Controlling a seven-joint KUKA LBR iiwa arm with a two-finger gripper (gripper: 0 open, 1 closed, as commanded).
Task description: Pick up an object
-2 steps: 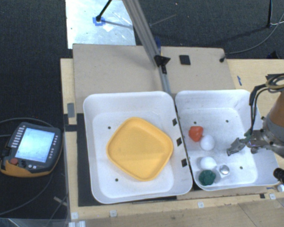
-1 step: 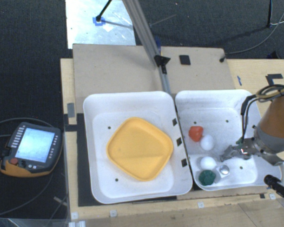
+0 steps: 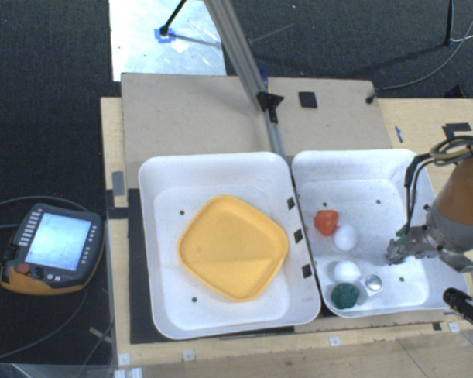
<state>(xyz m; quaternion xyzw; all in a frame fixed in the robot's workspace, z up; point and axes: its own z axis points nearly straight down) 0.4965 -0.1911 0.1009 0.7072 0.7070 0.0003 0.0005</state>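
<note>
The gripper (image 3: 395, 252) hangs low in the right bin (image 3: 360, 172), probably targeting the silver object (image 3: 372, 283); its grip state cannot be determined.

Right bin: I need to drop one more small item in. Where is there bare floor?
The right bin is bare across its far half, beyond the red object. Its near end is crowded: two white balls, green ball, silver piece, gripper alongside.

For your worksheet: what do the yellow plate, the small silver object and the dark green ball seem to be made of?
Yellow plate: probably plastic, smooth and matte, evenly coloured. Small silver object: likely metal, since it shows a bright glint. Dark green ball: possibly foam or fabric, dull and slightly rough-looking, though too small to be sure.
</note>
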